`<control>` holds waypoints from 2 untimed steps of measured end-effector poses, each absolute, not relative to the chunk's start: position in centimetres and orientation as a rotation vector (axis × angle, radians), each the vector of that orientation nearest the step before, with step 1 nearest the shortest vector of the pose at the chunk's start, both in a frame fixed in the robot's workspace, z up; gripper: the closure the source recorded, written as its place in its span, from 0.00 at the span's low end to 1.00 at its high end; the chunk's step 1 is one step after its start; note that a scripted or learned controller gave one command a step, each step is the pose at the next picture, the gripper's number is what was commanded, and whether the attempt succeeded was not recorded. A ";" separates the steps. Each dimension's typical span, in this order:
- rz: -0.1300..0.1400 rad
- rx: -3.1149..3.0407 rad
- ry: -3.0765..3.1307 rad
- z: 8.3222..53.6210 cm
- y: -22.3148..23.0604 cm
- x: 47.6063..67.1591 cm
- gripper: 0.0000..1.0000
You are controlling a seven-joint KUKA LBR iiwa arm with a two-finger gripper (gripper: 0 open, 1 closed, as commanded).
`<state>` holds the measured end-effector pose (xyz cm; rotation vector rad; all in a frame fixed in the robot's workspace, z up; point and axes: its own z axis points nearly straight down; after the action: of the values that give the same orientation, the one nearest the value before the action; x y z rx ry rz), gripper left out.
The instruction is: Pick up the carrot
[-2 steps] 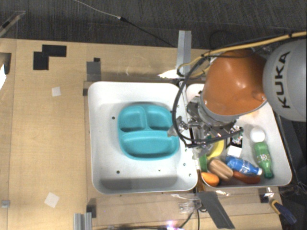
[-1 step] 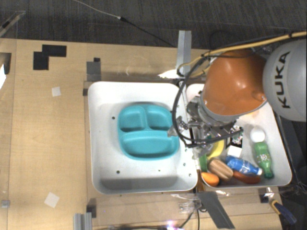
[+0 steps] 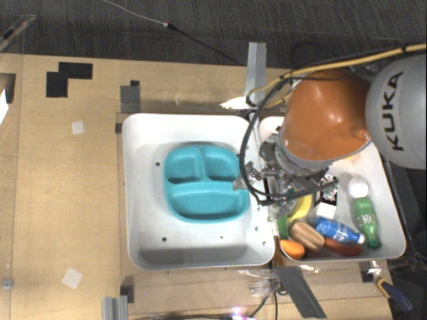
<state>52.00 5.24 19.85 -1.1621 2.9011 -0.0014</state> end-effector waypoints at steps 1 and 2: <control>-0.001 -1.162 2.901 19.8 5.2 52.0 0.00; -0.001 -1.162 2.901 19.8 5.2 52.0 0.00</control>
<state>52.00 5.24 19.85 -1.1621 2.9011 -0.0014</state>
